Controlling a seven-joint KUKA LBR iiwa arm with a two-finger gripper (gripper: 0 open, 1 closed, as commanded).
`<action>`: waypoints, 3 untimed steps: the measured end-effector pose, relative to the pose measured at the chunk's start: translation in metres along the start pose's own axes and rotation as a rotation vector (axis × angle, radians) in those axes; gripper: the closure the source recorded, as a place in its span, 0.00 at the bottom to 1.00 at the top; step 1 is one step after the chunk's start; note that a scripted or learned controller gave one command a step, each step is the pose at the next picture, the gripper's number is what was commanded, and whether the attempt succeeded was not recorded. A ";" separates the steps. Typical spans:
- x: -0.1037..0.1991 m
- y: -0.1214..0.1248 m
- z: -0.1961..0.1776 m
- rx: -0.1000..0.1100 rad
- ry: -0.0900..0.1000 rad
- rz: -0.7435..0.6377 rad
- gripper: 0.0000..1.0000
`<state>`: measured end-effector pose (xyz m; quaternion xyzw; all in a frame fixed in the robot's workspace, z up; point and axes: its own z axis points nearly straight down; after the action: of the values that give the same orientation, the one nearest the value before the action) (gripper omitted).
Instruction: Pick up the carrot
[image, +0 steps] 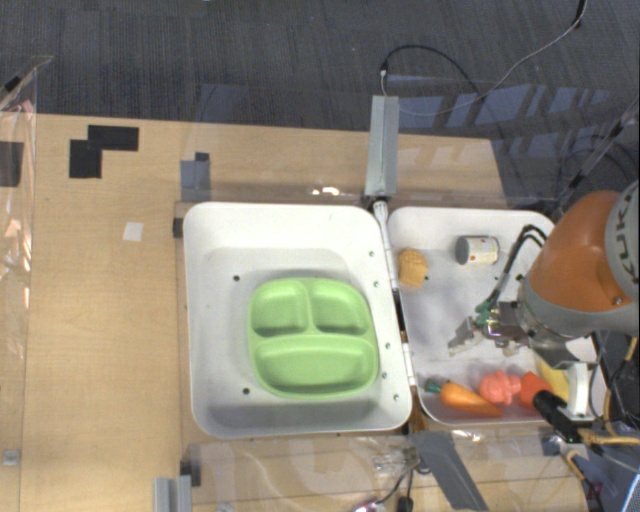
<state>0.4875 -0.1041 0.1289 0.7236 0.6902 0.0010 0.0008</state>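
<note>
The carrot (468, 397) is orange with a green tip and lies along the front edge of the right bin (440, 305), pointing left. My gripper (466, 334) hangs over the middle of that bin, above and behind the carrot, with nothing visibly between its fingers. The arm's orange band (580, 265) reaches in from the right.
Beside the carrot lie a pink toy (500, 386) and a yellow item (556, 380). A yellow-brown object (412, 265) and a small grey can (477, 250) sit near the bin's back. The left bin (220, 250) holds a green divided plate (312, 335).
</note>
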 end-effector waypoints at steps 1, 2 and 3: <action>0.019 0.000 0.004 -0.002 0.000 -0.044 0.00; 0.004 0.000 0.004 -0.002 0.000 -0.088 0.00; -0.001 0.001 0.036 -0.004 0.000 -0.152 0.00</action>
<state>0.4887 -0.1050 0.0930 0.6691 0.7431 0.0022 0.0025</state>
